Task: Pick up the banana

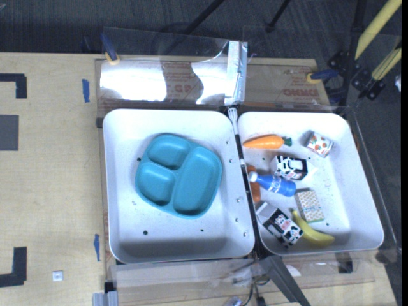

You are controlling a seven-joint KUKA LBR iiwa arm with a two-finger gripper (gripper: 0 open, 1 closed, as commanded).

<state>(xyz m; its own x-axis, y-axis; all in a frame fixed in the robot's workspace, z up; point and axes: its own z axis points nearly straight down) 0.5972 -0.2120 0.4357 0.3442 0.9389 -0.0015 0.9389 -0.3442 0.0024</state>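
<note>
From the camera above the bench, I look down on my two white bins side by side. The banana lies flat in the right bin, in its near part, close to the front wall. It is yellow and curved, and its left end touches a small black-and-white patterned object, which sits just to its left. Just behind the banana is a small checkered box, so close that I cannot tell whether the two touch.

Further back in the same bin, a blue bottle lies on its side near the wall the two bins share. Behind it sits a second black-and-white patterned object. An orange carrot lies crosswise near the bin's far wall, and a little white cube with red marks sits toward the far right corner, well apart from the banana.

The left bin holds a blue divided plate, roughly in its middle.

As for my pincer, I cannot tell whether it is apart or together.
</note>
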